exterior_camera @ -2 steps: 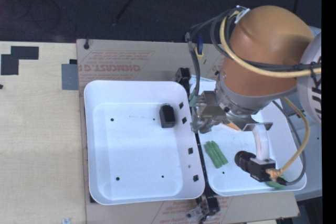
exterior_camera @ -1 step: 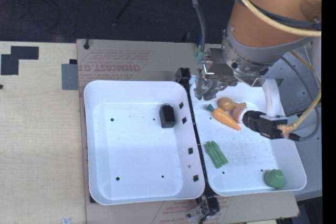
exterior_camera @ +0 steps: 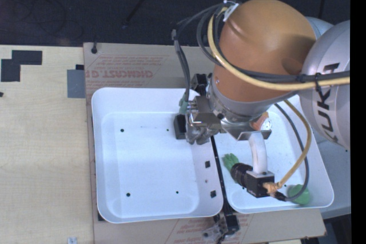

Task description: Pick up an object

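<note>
From where I stand, the nearest candidate is a green lump (exterior_camera: 301, 196) in the near right corner of the right bin (exterior_camera: 317, 175). A smaller green scrap (exterior_camera: 230, 160) lies against that bin's left wall, a little farther in. Beyond those, a small orange piece (exterior_camera: 263, 120) peeks out from under the wrist, too hidden to name. The left bin (exterior_camera: 143, 163) holds nothing I would call pickable, just a few dark specks on its floor. The gripper (exterior_camera: 196, 131) hangs over the far right edge of the left bin, right at the seam where the two bins meet. The bulk of the arm (exterior_camera: 269, 48) covers it from above, so I cannot tell whether it is wide or narrow, and I see nothing in it. To my eye the pick has not begun. Doing it well likely means shifting right, off the rims and over the green scrap, the closest thing, then coming down clear of the bin wall. Farther back, the cardboard sheet (exterior_camera: 131, 66) shows under both bins.
</note>
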You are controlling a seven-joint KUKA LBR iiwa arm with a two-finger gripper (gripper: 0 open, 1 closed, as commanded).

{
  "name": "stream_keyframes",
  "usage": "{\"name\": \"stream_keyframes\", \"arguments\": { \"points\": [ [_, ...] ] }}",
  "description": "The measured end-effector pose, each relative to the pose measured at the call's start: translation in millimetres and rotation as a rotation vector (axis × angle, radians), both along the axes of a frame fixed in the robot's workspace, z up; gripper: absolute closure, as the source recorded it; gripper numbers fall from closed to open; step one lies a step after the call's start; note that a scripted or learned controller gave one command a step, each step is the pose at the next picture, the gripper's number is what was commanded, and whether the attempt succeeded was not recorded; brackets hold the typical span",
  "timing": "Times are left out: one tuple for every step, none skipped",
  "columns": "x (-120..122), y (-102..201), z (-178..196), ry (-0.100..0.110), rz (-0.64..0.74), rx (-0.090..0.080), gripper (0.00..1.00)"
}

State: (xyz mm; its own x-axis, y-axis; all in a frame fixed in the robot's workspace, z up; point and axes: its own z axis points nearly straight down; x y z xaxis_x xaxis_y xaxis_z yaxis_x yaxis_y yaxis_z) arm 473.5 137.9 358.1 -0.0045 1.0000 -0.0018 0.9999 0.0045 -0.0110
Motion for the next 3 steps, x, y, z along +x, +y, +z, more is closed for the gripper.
{"name": "stream_keyframes", "arguments": {
  "points": [
    [54.4,45.3,12.0,-0.011,-0.001,0.002,1.00],
    [0.2,53.6,124.2,-0.013,-0.001,0.004,1.00],
    [35.6,-2.8,142.8,-0.011,-0.009,0.000,1.00]
  ]
}}
